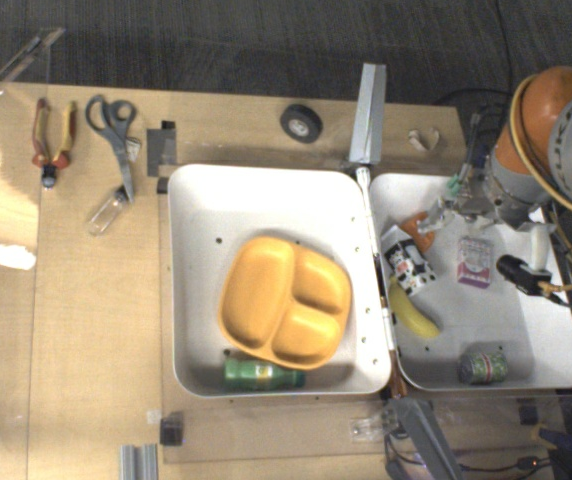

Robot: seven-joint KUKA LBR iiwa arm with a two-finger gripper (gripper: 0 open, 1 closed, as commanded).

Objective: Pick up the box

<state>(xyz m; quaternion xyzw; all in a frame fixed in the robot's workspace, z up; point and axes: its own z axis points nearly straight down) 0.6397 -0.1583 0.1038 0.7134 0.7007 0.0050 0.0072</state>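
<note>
The arm's jaws (463, 196) hang low over the upper part of the right shallow white bin (566, 353); whether they are apart or together cannot be told, as the wrist above hides them. Just below and a little right of the jaws lies the small flat white box with a purple-pink print (474, 261), on the bin floor and apart from the jaws. To the left of the jaws sits a small orange piece (424, 223), and below that a white carton with dark markings (407, 261), tilted, near the bin's left wall. A yellow banana (412, 312) lies beneath the carton. Farther down, near the bin's lower edge, a green can (482, 366) lies on its side. Far left of the jaws, the left white bin (191, 268) holds a large yellow divided plastic tray (286, 301), upside down, and a green bottle (261, 373) lying beneath it. On the wooden worktop (66, 318) beyond lie grey-handled scissors (116, 133), red-handled pliers (51, 138) and a roll of black tape (301, 122).
</note>
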